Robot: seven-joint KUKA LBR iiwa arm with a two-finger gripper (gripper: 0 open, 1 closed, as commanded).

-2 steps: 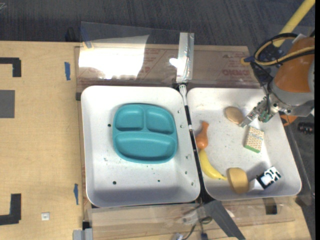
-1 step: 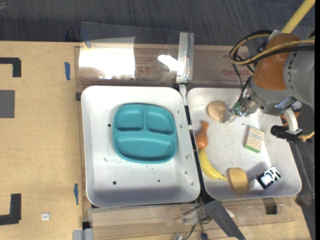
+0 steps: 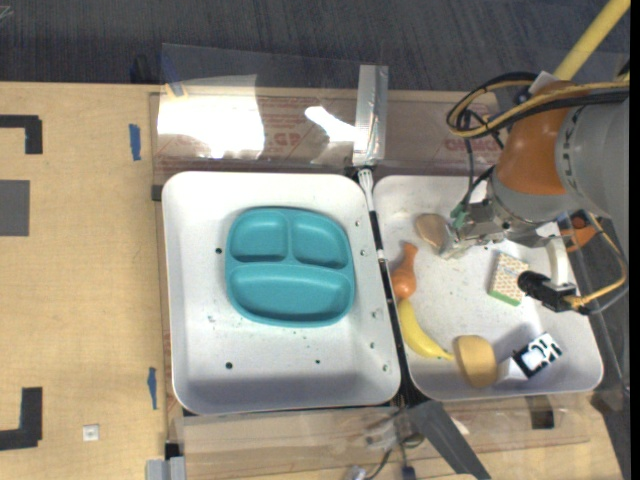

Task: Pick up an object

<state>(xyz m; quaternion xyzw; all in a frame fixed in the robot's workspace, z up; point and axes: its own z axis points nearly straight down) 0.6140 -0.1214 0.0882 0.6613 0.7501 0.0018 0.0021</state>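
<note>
- The left bin [image 3: 190, 368] holds a teal divided plate [image 3: 290, 266], lying flat near its middle and well apart from the arm; it looks an unlikely pick.
- In the right bin [image 3: 590, 373], along its left edge, an orange carrot-like piece [image 3: 405, 273] lies above a yellow banana [image 3: 420, 336].
- A tan rounded piece [image 3: 431, 230] sits near the upper left corner, just beside the gripper [image 3: 462, 236]; I judge it the likeliest target.
- The gripper is low in the bin's upper part. Whether it is parted or closed, I cannot tell.
- A tan bread-like piece [image 3: 477, 358] rests at the bottom edge.
- A speckled block [image 3: 508, 277] and a black-and-white object [image 3: 536, 355] lie further right.
</note>
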